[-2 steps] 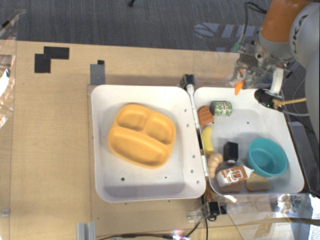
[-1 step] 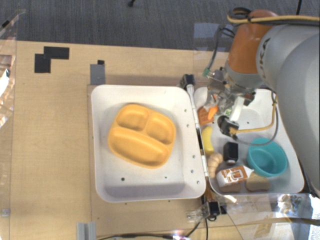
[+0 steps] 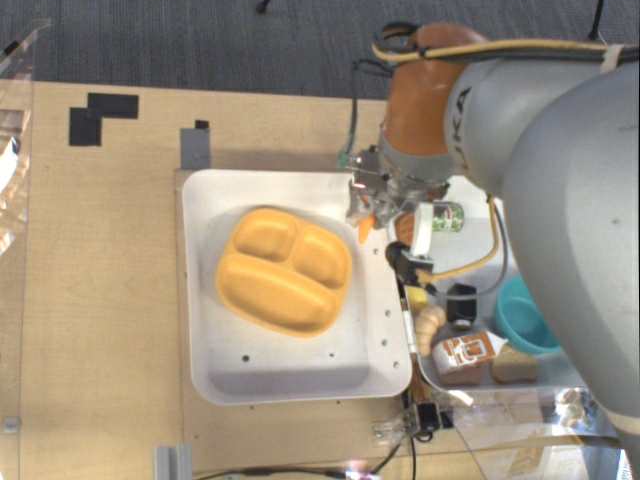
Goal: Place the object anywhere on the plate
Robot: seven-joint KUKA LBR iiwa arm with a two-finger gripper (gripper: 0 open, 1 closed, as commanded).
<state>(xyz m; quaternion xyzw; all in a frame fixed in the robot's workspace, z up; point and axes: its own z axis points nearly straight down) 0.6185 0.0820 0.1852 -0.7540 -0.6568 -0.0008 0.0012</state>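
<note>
camera view:
arm: comes in from the right, orange band above the wrist, head hanging over the seam between the two bins
gripper: low over the left bin's right rim. There's a small orange thing at its tip, but honestly can't tell how wide the jaws are or whether it's actually pinched, too small and shadowed
object: my guess is that orange bit, carrot-ish, just below the gripper and right of the plate, not over it yet
plate: yellow, three compartments, sits in the left bin, tilted a little
right bin: clutter, including a green can, a teal cup and a brown carton
handling: looks like a light, stiff plastic toy, smooth so probably slippery. Thin and tapered, so I'd pinch across the thicker middle, not the tip
risk: could twist or pop out of the pinch; the plate is big, so a drop anywhere on it should do
</note>
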